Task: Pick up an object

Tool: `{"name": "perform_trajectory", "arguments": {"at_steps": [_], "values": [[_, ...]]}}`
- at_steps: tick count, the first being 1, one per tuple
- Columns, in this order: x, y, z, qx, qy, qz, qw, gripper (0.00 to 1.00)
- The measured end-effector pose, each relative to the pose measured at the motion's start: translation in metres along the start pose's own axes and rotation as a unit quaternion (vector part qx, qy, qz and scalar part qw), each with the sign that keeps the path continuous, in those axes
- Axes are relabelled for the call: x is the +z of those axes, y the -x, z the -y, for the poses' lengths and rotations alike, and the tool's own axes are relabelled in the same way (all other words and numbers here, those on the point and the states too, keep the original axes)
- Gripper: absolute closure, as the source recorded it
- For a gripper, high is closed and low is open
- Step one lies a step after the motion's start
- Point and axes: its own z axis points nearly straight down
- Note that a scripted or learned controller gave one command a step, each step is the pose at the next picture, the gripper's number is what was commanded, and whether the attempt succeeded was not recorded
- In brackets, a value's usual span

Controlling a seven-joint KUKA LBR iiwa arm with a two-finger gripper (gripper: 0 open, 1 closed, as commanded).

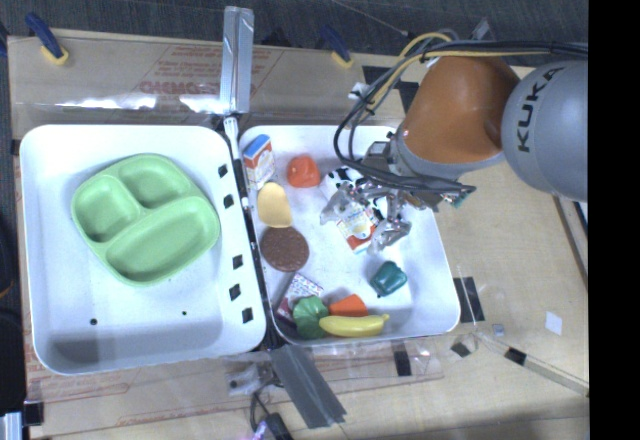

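Fingers: low in the right bin, over a crinkled packet at bin centre; whether they are spread or pinching cannot be told, the wrist covering them. Clock positions from the packet: orange cup at 10, milk carton further at 10, yellow lemon at 9, brown disc at 8, teal block at 5, banana, carrot and green pepper at 6 to 7. Left bin: green divided plate.
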Motion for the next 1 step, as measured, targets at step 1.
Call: {"name": "perform_trajectory", "arguments": {"at_steps": [1], "values": [[0.0381,-0.0314,0.0172,-0.009,0.004,0.0,1.0,0.0]]}}
